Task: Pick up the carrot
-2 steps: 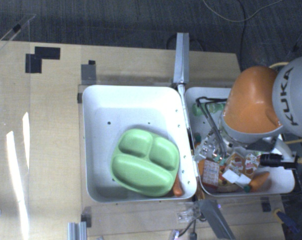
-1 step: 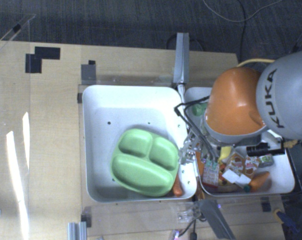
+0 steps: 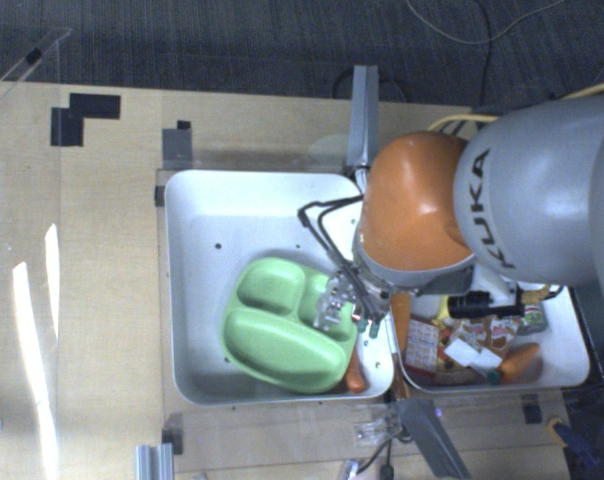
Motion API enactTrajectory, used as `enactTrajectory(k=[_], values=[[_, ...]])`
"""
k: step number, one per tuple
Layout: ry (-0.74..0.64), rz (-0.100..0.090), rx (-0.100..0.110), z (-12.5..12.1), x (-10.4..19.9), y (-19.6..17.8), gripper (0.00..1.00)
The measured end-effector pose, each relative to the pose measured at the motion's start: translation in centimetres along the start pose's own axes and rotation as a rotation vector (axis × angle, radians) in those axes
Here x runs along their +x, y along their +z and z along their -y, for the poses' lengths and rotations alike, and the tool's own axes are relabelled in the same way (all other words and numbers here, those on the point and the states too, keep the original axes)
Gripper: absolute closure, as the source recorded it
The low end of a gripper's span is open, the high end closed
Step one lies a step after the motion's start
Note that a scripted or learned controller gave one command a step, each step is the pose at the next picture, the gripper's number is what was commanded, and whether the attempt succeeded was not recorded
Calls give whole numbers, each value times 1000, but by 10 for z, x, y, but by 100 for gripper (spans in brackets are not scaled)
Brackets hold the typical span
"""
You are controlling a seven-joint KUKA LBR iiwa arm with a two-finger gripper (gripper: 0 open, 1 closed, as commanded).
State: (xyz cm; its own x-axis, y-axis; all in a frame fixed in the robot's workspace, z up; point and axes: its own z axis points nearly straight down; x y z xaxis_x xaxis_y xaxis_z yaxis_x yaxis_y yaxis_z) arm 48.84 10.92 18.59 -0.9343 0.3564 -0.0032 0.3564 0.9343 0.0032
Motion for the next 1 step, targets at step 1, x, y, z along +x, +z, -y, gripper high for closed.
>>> enactTrajectory(k=[1], values=[[359, -2, 3, -6, 1, 20, 100]])
